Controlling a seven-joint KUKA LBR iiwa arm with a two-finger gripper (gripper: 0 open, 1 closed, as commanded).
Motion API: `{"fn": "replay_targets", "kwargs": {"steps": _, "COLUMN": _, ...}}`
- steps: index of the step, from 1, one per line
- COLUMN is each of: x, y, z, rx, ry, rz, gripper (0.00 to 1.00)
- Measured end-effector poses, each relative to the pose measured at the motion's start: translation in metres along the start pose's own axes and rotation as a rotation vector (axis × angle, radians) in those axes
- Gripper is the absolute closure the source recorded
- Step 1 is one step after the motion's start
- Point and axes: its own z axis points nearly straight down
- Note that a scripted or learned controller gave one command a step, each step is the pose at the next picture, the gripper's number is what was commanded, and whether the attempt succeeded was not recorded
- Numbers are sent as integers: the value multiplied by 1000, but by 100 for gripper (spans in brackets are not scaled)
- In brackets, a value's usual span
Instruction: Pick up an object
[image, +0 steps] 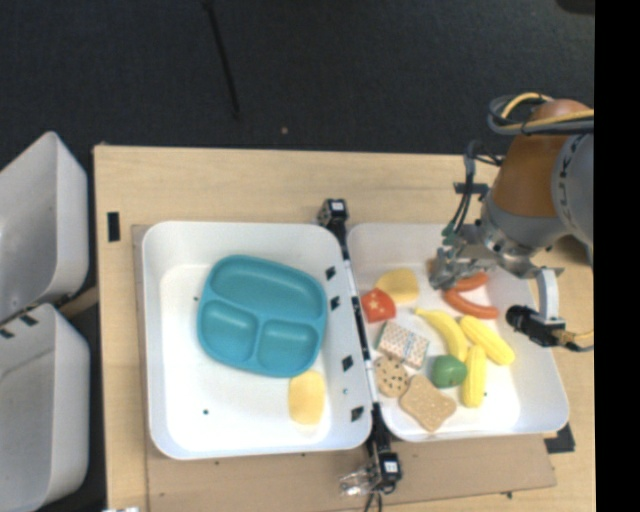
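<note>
Two white bins sit side by side on the tabletop (120, 190). The left bin (165, 400) holds one blue divided plate (262, 315) and one pale yellow piece (307, 396). The right bin (535, 395) holds mixed toy food, including three yellow bananas (470, 345). The end effector (458, 268) hovers over an orange sausage (470, 303); its grip cannot be made out.
</note>
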Motion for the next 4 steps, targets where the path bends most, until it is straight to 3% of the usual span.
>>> {"fn": "replay_targets", "kwargs": {"steps": 1, "x": -4, "y": 12, "z": -54, "rx": -2, "ry": -1, "rz": -7, "gripper": 100}}
{"fn": "replay_targets", "kwargs": {"steps": 2, "x": -5, "y": 13, "z": -67, "rx": 3, "ry": 1, "rz": -9, "gripper": 100}}
{"fn": "replay_targets", "kwargs": {"steps": 4, "x": 71, "y": -48, "z": -64, "rx": 6, "ry": 2, "rz": -10, "gripper": 100}}
